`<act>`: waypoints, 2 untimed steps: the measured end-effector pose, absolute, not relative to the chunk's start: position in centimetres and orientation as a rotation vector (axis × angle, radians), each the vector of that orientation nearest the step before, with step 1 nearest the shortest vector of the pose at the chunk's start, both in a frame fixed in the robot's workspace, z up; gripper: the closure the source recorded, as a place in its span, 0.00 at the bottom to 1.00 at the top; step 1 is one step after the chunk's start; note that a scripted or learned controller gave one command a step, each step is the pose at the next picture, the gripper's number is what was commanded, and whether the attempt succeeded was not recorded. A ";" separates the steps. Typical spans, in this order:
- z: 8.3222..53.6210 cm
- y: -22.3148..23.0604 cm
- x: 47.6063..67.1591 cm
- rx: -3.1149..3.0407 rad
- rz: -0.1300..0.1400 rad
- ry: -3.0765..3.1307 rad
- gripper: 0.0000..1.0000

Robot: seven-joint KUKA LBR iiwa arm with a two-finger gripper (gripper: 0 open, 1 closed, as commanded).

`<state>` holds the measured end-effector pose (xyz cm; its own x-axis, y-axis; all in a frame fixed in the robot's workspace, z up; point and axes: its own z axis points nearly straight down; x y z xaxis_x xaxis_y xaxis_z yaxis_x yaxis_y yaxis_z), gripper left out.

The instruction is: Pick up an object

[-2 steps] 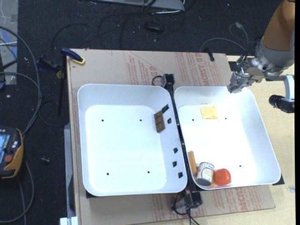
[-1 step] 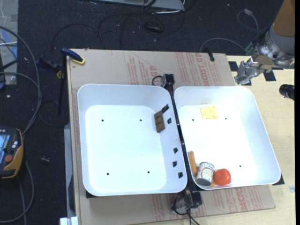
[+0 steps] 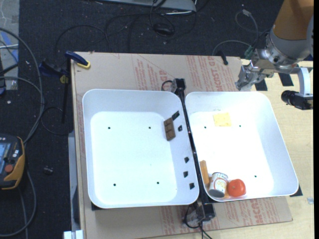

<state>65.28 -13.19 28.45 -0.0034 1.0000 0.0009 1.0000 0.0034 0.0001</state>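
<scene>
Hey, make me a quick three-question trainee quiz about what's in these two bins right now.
1. True or false: the brown block lies in the left bin.
2. Which thing sits nearest the red ball: A yellow note, B small can, C brown block?
3. Fill in: the pincer hangs beyond the far edge of the ____ bin.

Key: 1 true; 2 B; 3 right.

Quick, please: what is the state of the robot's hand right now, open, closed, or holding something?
Hand: above the bench just past the right bin's far rim; open or closed cannot be told.
</scene>
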 end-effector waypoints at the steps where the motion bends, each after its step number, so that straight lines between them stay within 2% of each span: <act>1: 28.1 -7.0 64.5 -2.215 -0.001 -2.226 1.00; 2: 28.3 -2.2 63.6 -2.216 -0.001 -2.226 1.00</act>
